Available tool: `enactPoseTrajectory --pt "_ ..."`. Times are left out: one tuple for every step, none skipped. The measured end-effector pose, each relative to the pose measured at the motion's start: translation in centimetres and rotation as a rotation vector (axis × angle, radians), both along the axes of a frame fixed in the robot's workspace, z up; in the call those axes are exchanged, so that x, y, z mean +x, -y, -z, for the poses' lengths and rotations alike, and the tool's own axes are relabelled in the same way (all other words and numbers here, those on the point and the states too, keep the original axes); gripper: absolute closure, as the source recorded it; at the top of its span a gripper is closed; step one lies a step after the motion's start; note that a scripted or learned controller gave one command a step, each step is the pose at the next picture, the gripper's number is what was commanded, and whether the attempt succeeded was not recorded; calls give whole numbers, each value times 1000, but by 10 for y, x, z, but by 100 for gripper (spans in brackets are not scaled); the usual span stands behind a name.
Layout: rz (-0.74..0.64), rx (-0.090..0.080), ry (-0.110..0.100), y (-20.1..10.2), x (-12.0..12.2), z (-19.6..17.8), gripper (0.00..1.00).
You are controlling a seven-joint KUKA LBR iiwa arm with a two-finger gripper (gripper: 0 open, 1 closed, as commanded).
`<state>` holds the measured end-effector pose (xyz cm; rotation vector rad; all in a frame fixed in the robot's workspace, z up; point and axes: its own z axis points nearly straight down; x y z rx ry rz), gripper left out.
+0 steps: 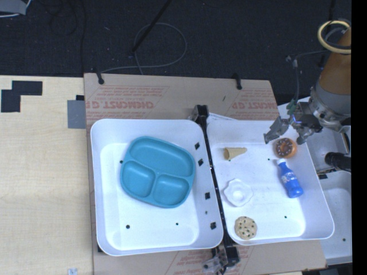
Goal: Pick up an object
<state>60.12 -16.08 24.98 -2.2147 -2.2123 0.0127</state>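
Observation:
My gripper [285, 134] hovers at the far right corner of the right bin [321, 222], its two dark fingers spread open with nothing between them. Just in front of the fingertips a brown frosted donut [285, 148] lies on the bin floor. A blue bottle [290, 179] lies below the donut. Also in this bin are a small tan cone [234, 152], a white egg-like piece [237, 192] and a chocolate-chip cookie [245, 228]. A blue divided plate [157, 171] sits in the left bin [106, 222].
A black divider [209, 176] runs between the two bins. The bins rest on a cardboard sheet [172, 96]. The arm's grey and orange body [335, 73] stands over the right bin's far right corner.

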Motion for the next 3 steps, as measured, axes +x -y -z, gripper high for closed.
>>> enactPoseTrajectory --pt "-2 -2 13 0 2 -7 0" --pt "-1 -1 6 8 -4 45 0" --pt "-2 0 6 3 -1 108 0"
